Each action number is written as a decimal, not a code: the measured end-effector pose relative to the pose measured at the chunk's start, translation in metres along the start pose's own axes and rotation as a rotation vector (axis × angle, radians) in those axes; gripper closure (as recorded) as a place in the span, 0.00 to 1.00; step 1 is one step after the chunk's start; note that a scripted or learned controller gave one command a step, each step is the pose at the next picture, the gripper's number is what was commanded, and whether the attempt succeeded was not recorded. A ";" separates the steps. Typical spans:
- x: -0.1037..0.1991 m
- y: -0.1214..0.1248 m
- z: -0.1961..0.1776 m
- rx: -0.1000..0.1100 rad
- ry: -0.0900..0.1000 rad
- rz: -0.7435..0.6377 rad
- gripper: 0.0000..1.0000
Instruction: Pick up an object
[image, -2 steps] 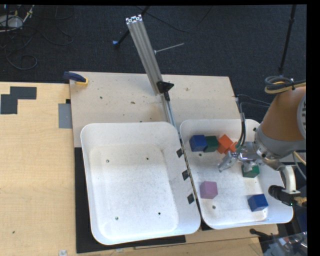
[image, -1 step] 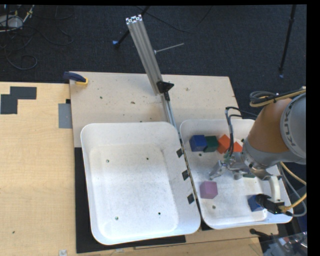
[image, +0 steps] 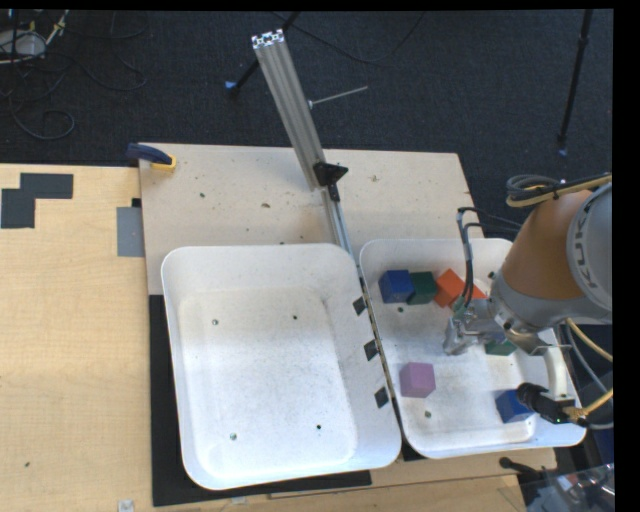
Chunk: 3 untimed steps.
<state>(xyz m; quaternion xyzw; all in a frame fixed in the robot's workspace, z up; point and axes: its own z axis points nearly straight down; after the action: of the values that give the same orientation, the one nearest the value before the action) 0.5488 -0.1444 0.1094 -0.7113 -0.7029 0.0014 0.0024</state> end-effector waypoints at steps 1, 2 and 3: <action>0.000 0.000 -0.042 -0.006 -0.001 -0.005 1.00; -0.004 0.002 -0.105 -0.010 -0.002 -0.017 1.00; -0.005 0.003 -0.125 -0.006 -0.002 -0.013 1.00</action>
<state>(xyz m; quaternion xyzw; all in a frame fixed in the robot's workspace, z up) 0.5521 -0.1501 0.2339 -0.7068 -0.7074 -0.0002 -0.0003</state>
